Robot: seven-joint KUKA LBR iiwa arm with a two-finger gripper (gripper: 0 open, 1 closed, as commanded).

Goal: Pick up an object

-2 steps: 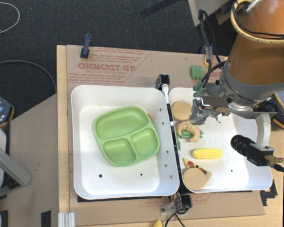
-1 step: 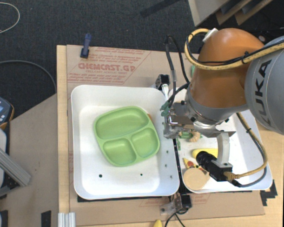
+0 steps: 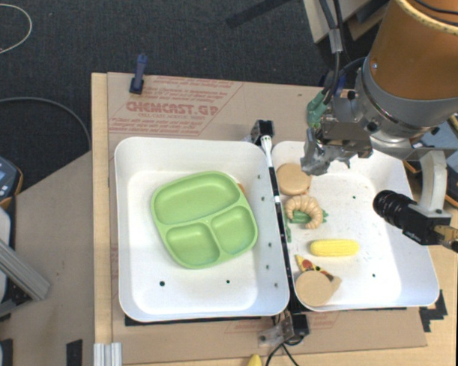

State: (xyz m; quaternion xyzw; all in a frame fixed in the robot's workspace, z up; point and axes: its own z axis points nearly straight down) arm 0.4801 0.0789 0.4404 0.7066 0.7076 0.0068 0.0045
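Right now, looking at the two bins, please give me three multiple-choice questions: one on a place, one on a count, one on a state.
1. Where does the green tray lie?
A. left bin
B. right bin
C. on the cardboard

2. How many compartments does this tray have?
A. two
B. three
C. five

3. How does the yellow corn lie?
A. between the gripper's fingers
B. on the tray
C. free on the right bin's floor

Answers: 1 A, the tray sits inside the left bin. 2 B, one large and two small hollows. 3 C, the gripper hangs apart, near the round tan piece.
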